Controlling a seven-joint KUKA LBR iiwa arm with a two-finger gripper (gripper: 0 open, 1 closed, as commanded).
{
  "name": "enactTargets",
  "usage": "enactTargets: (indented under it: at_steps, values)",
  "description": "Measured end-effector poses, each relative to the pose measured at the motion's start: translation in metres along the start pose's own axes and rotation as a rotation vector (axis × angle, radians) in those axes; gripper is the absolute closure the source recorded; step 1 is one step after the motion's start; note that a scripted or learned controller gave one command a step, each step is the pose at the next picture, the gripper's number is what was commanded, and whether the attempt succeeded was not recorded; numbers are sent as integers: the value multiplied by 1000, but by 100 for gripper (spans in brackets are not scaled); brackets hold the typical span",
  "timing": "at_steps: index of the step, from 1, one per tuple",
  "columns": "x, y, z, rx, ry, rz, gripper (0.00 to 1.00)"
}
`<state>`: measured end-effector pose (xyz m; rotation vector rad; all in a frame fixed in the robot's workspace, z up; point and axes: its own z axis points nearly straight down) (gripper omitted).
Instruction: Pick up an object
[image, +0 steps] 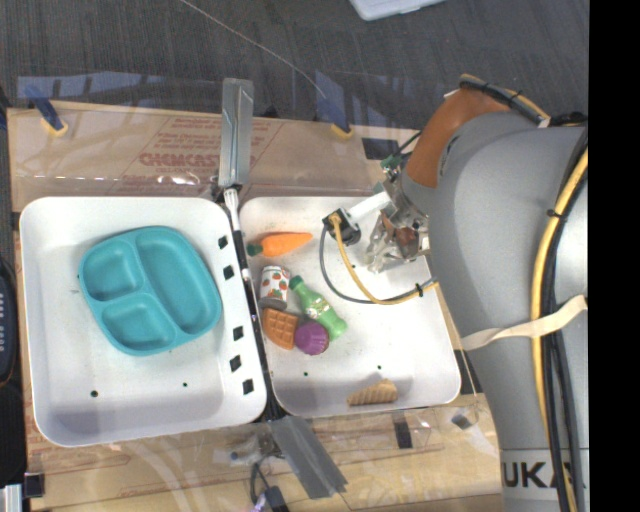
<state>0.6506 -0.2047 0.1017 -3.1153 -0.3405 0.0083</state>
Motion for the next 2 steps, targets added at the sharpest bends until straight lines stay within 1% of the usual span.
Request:
enactTargets:
  at_steps: [1,2]
  values:
    - [0,3,10,-4,1,5,100]
    - [1,1,-1,-2,1,-1,100]
